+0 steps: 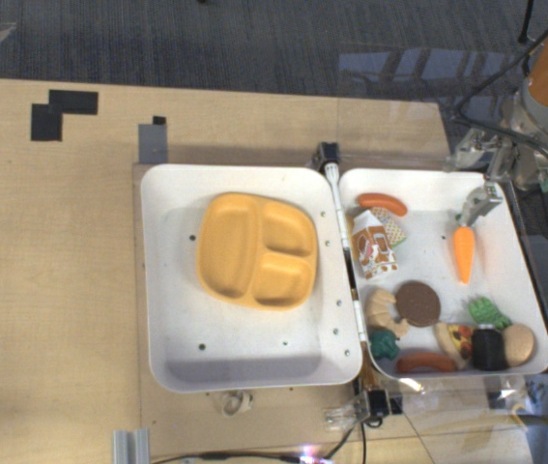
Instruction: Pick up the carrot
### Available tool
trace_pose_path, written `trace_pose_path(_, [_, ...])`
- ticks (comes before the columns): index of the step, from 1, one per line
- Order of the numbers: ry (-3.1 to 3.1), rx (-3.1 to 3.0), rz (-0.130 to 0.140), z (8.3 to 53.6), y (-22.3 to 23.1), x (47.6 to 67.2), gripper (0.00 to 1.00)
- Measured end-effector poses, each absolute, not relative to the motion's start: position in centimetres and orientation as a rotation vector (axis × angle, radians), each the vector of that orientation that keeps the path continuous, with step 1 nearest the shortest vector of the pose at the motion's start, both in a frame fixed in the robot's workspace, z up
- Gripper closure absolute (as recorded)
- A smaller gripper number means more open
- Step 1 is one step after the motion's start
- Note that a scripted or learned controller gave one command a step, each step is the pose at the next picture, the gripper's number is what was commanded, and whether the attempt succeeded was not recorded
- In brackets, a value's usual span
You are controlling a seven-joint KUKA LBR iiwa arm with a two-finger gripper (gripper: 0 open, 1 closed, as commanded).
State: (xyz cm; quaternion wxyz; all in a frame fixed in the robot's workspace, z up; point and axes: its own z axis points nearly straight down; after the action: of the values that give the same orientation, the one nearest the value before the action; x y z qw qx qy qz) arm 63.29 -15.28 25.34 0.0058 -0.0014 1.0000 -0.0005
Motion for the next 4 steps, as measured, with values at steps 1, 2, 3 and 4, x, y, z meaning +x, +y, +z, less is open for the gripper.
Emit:
trace_pose_path(1, [3.144, -0.087, 0.005, 12.1, -18.7, 66.2, 0.00])
trace_pose_path(2, [3.106, -0.370, -0.006, 8.9, -20.6, 58.1, 0.00])
trace_pose_path(3, [3.093, -0.377, -0.013, 10.4, -20.5, 58.6, 1.00])
trace_pose_path(4, [3.010, -0.833, -0.013, 9.1, -20.6, 53.6, 1.00])
